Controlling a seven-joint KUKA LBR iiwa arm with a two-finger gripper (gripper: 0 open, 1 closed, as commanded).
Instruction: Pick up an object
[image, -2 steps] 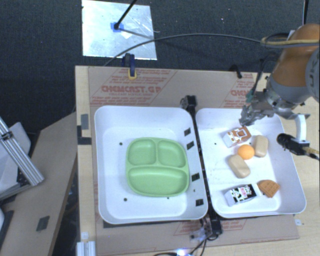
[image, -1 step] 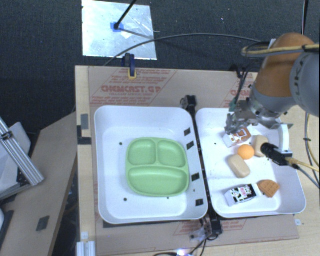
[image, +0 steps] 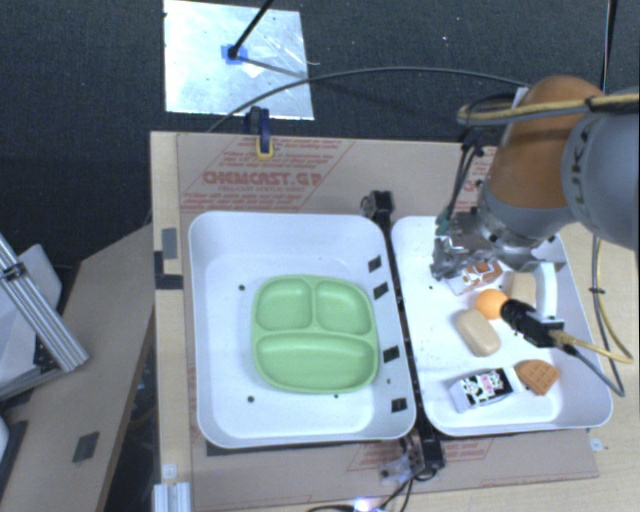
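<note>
Item 1, right bin (image: 428, 352): here you find the loose objects.
- orange ball (image: 489, 302) near the bin's middle, touching or just beside the tan oblong piece (image: 478, 333) below it;
- black-and-white carton (image: 483, 388) lying flat near the front edge;
- brown waffle-like piece (image: 538, 376) just beside the carton, toward the front right corner;
- white tube (image: 546, 290) by the right edge;
- small red-and-white item (image: 481, 274) beside the gripper, partly hidden by it.

Item 2, gripper (image: 452, 262): low over the right bin's back left part, near the divide between the bins; you cannot tell whether it is open or closed, nor whether it grips anything.

Item 3, left bin (image: 207, 330): green divided plate (image: 315, 333) lies flat at its centre, three compartments facing up.
</note>
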